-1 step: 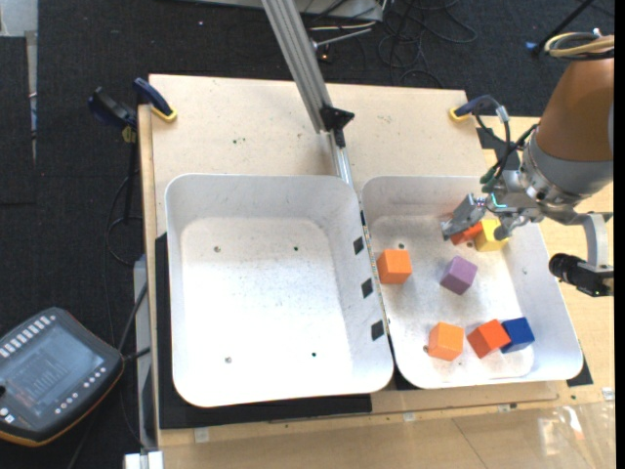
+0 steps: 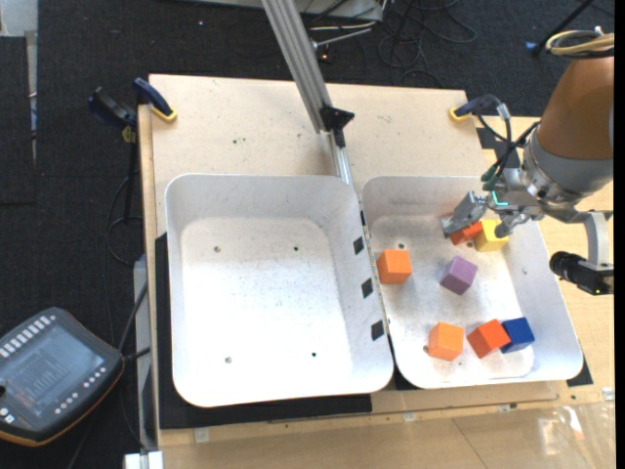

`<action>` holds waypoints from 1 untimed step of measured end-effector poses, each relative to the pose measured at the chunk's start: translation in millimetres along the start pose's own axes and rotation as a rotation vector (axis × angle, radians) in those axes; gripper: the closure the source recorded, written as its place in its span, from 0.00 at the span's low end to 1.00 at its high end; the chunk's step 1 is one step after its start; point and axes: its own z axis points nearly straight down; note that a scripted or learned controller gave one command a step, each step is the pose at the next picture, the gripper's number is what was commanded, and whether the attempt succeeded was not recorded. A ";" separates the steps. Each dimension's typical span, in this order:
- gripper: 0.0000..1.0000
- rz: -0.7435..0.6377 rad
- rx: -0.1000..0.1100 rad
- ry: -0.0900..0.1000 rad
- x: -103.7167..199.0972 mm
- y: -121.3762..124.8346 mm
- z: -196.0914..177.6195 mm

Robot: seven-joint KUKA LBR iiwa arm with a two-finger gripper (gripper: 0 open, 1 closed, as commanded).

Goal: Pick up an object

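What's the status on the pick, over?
Gripper low in right bin, over a small orange block beside yellow block. Grasp not confirmed. Purple block and other cubes lie apart, nothing blocking.

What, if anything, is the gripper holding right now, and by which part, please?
It cannot be told. The gripper is low in the right bin, right against an orange-red block beside a yellow block; no grasp is visible.

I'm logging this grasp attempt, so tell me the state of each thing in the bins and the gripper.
gripper: low in the right bin, over two blocks
yellow block: beside the gripper
orange-red block: partly hidden under the gripper
orange cube: lying free
purple cube: lying free, tilted
red block: touching blue block
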 end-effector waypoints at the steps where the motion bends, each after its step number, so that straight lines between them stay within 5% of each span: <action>1: 0.00 0.001 0.007 0.001 1.0 -0.1 63.9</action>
